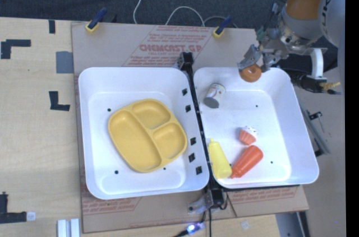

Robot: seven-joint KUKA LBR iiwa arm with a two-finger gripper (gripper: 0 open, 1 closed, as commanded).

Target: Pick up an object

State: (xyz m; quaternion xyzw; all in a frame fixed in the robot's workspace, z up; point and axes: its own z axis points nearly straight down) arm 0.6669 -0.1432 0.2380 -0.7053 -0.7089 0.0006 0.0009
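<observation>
Above right bin's [297, 135] far rim, tool [250, 64] clamping orange ball [251, 73].

Wooden bench [33, 129] bears cardboard sheet [168, 48], held at far edge by two clamps [96, 19]. Two white bins rest side by side on sheet: left bin [90, 118], right bin [291, 118]. Black tape marks [56, 101] dot bench left of sheet.
</observation>
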